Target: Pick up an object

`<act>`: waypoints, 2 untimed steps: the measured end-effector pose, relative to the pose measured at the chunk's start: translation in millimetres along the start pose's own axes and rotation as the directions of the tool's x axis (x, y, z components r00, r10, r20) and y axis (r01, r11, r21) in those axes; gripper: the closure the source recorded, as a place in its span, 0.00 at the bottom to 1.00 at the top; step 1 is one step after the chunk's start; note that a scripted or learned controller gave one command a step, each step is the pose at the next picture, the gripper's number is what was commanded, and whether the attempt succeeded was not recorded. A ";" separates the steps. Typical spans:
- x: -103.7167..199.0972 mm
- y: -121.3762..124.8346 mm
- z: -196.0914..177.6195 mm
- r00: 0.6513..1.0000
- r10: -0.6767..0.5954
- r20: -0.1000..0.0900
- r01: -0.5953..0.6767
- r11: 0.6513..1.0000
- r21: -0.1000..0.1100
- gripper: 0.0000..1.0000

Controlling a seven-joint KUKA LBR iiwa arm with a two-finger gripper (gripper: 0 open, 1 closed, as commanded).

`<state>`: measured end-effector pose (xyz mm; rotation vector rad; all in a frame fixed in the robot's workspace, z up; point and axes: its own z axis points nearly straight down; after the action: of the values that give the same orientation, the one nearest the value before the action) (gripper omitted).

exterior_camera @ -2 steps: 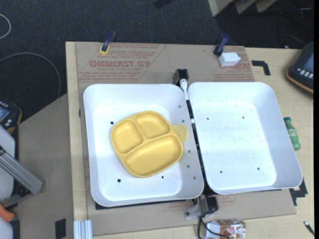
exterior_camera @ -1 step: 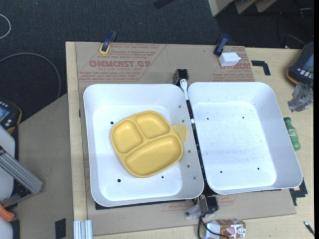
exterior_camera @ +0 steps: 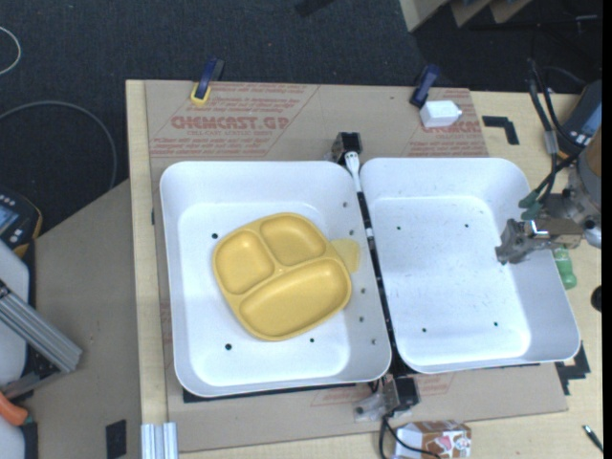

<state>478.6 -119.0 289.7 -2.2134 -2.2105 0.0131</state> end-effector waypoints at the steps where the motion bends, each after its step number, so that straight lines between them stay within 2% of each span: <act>1: -44.2 0.2 12.8 1.000 0.003 0.003 -0.003 1.000 -0.011 1.00; 2: -104.6 0.3 37.9 1.000 0.003 0.003 -0.003 1.000 -0.012 1.00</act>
<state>478.1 -223.5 251.5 -2.2245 -2.2143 0.0029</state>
